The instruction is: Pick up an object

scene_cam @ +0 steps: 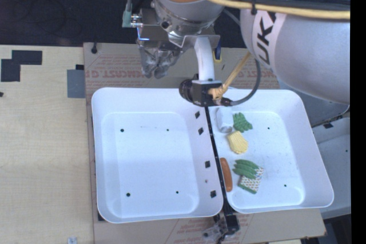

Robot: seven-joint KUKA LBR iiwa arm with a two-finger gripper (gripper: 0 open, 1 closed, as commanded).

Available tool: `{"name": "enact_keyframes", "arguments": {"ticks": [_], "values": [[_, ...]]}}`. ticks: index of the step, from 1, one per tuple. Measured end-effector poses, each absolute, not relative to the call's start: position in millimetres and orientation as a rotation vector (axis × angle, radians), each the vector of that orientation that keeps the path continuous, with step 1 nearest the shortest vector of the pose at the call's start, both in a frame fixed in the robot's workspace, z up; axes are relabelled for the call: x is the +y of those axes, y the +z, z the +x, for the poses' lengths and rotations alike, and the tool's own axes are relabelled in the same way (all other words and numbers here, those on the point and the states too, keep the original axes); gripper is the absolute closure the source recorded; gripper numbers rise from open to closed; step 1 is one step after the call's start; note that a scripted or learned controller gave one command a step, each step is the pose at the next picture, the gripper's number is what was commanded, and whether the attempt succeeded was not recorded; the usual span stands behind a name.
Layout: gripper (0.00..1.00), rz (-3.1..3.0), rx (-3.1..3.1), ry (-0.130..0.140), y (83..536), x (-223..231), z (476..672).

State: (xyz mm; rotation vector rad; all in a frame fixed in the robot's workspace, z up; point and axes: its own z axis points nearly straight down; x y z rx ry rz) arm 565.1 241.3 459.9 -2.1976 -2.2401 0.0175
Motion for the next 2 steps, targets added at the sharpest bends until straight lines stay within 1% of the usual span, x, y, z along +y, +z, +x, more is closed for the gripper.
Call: {"name": "enact_keyframes", "arguments": {"ticks": [1, 2], "values": [[1.0, -2.188, -2.248, 0.024, 469, 243, 564.7], [1.0, -2.219, -2.225, -0.005, 542, 244, 565.1]]}}
